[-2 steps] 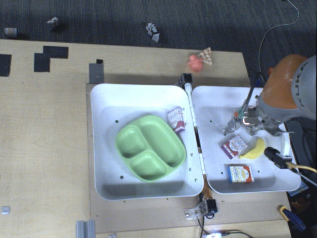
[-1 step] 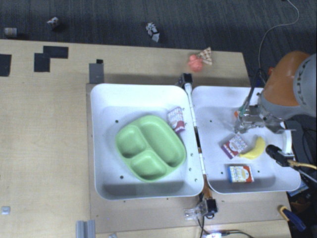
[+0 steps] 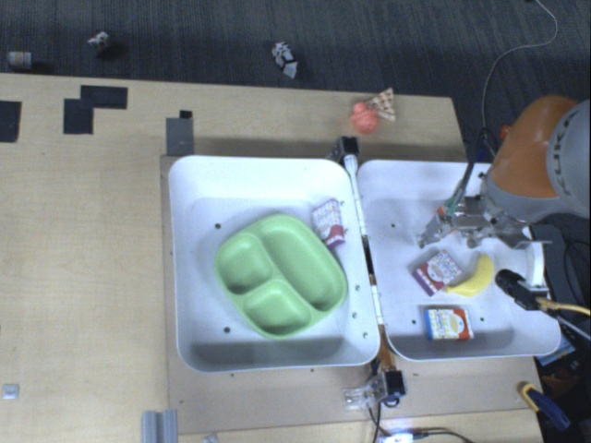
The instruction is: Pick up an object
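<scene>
Open floor in right bin's [image 3: 397,335] upper left; red packet [image 3: 437,271], banana [image 3: 473,278], carton [image 3: 448,322] crowding lower right.

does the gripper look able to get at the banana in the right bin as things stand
Probably yes. The gripper hangs over the right bin, just up-left of the banana. The banana lies uncovered, though a small red-and-white packet sits right against its left side and may crowd the fingers.

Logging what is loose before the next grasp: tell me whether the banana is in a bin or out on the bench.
In. The banana lies on the floor of the right bin, beside a small red packet.
</scene>
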`<control>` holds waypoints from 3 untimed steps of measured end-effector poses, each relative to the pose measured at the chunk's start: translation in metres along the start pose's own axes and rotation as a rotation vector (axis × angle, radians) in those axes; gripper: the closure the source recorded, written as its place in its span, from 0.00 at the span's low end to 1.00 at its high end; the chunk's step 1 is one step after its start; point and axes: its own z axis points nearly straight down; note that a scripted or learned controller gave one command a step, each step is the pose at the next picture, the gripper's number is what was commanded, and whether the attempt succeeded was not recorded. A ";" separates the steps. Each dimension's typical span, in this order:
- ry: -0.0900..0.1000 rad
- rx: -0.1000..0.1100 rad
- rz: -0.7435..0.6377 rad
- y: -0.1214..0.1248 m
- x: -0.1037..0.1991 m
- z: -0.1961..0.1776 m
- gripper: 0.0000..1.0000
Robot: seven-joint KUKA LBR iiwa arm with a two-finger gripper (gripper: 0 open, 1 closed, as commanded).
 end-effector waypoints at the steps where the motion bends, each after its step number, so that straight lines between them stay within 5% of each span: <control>1: 0.001 0.002 0.000 -0.024 0.054 0.012 0.00; 2: 0.000 -0.005 -0.002 -0.022 0.055 0.000 1.00; 3: 0.000 -0.004 -0.002 -0.022 0.055 0.000 0.00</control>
